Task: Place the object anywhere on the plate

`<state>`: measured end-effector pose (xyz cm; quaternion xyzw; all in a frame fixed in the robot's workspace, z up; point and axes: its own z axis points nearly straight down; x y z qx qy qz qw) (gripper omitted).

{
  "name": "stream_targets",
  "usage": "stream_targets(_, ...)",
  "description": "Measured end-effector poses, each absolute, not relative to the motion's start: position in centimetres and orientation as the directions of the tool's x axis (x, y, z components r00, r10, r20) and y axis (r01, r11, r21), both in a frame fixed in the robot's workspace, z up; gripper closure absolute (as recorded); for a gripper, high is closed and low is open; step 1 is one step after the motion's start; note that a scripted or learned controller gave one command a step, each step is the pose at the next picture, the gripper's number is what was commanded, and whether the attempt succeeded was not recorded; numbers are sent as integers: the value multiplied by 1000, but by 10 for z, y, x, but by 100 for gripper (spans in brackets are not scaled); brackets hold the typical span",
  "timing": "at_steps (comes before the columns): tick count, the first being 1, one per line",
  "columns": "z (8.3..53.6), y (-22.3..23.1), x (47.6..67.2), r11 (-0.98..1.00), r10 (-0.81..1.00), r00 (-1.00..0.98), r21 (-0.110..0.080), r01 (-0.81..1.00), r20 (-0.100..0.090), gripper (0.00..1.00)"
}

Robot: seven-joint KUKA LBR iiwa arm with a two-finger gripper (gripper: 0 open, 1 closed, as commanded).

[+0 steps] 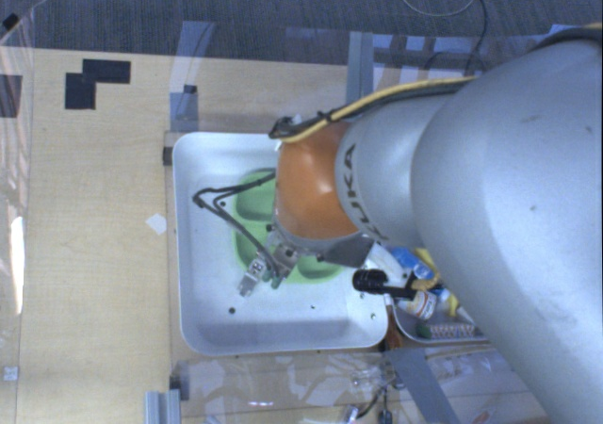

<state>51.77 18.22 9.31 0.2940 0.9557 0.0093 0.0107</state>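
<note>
Over the left bin [203,318], the arm [452,187] reaches down; its gripper [256,277], grasp unclear, hovers beside the green plate [252,201].

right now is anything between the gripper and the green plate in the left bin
Nothing visible does. The gripper hangs right at the green plate's lower left edge in the left bin, though the arm covers much of the plate.

The arm [490,196] reaches in from the right – its grey bulk takes up much of that side. The orange band [306,191] sits above the wrist, which angles down and to the left. A yellow cable [396,95] runs along the top of the arm. The gripper [256,278] points down-left, its 2 fingers [249,283] close together – nothing shows between them.
</note>
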Motion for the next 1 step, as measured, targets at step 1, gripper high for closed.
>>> stream_targets(1, 107, 177, 566, 784, 621, -784, -4, 621, 18, 0)
